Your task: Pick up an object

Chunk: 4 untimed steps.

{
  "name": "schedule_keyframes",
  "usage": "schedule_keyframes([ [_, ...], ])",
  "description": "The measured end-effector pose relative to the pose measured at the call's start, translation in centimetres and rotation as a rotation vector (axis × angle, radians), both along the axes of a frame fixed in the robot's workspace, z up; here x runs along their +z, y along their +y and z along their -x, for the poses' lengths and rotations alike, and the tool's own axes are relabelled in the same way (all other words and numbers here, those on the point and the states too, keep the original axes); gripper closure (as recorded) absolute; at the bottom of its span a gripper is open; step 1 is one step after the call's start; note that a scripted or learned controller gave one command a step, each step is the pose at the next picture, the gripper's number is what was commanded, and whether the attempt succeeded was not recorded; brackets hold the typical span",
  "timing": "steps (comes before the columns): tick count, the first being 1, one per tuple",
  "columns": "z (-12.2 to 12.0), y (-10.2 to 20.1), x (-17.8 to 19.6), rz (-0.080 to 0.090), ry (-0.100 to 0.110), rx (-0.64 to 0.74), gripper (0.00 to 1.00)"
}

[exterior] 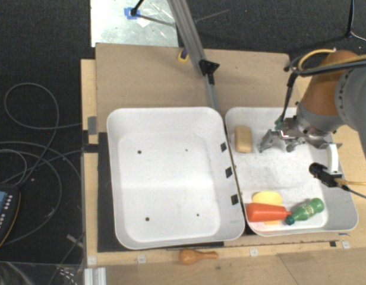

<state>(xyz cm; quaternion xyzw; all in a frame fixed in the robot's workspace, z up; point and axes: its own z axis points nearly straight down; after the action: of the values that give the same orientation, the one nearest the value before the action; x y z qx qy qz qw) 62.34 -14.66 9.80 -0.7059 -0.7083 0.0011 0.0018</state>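
My gripper (277, 142) hangs over the back part of the right bin (349, 215), its grey fingers spread apart with nothing between them. A tan block (243, 139) lies just left of the gripper, near the bin's back left corner. At the bin's front lie a yellow round object (268, 198), an orange carrot-like piece (265, 212) and a green bottle (305, 211), close together.
The left bin (120, 135) sits beside the right one, joined by black clips. A grey pole (192, 37) slants across the back of the bench. A small tan pear-shaped object (196, 255) lies on the bench in front of the bins.
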Motion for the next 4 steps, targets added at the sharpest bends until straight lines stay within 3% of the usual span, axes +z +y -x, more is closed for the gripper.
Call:
schedule_keyframes([
  [1, -0.1, 0.0, -0.7, 0.001, -0.005, -0.001, 0.0],
  [2, -0.2, 0.0, 0.5, 0.002, -0.009, -0.001, 1.0],
  [4, -0.7, 0.1, 13.5, 0.003, -0.014, 0.003, 1.0],
])
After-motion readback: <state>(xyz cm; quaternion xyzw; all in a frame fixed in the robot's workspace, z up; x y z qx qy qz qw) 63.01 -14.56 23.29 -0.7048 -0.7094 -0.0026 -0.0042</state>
